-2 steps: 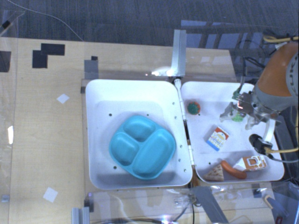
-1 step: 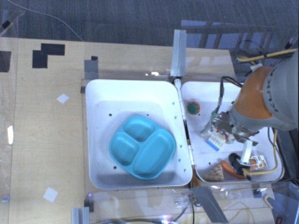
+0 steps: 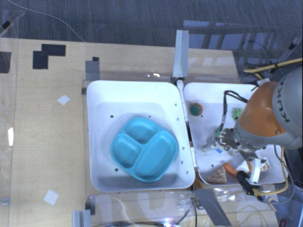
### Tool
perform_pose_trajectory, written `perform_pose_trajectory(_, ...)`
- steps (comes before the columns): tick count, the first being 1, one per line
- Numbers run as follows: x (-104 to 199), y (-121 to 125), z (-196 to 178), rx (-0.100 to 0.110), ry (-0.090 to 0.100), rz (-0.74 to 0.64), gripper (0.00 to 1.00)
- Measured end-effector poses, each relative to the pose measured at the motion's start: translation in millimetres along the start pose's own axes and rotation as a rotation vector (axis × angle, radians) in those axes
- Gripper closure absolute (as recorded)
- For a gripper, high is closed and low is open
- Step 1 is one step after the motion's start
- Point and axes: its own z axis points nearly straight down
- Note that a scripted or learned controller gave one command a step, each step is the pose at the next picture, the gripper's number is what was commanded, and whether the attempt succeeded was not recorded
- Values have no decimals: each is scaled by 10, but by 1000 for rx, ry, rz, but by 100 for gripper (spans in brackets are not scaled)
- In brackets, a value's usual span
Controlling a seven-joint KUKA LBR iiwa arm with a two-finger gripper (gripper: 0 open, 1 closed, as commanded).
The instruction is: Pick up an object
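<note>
Crowding tool: pizza slice, carrot, ball.

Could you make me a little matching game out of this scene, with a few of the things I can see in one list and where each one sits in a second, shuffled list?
Things:
1. blue divided plate
2. small round green and orange ball
3. brown wedge-shaped piece
4. arm's orange band

Places:
A. near front edge of the right bin
B. middle of the left bin
C. above the right bin, over its right side
D. back left corner of the right bin

Pairs: 1-B, 2-D, 3-A, 4-C
</note>
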Motion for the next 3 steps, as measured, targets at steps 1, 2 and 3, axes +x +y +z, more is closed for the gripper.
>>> perform_pose_trajectory(1, -81, 682, 25, 4, -1, 156, 0)
perform_pose_trajectory(2, -300, 843, -58, 13, -1, 134, 0)
perform_pose_trajectory(3, -300, 842, -56, 14, -1, 134, 0)
